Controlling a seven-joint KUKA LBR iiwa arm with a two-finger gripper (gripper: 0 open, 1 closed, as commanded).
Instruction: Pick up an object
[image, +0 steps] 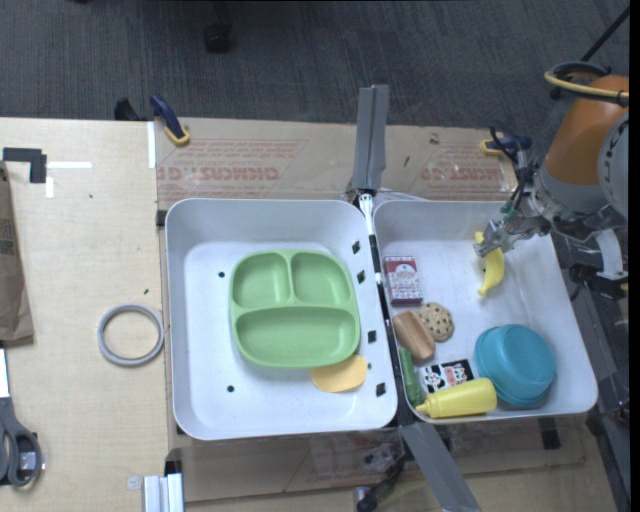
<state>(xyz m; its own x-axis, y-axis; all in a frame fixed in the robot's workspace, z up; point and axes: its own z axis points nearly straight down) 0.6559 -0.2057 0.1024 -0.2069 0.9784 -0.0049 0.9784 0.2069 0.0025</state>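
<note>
The banana (491, 270) hangs in the right bin (570, 300) near its far right corner, long axis nearly upright in the camera view, leaning slightly, lower tip pointing down-left toward the bin floor. Its upper end sits at the gripper (497, 238), pinched between the narrowly set fingers, which hide the stem. The arm (585, 150) is cut off by the right edge. Below lie a blue bowl (515, 364) and a yellow bottle (458, 398)
</note>
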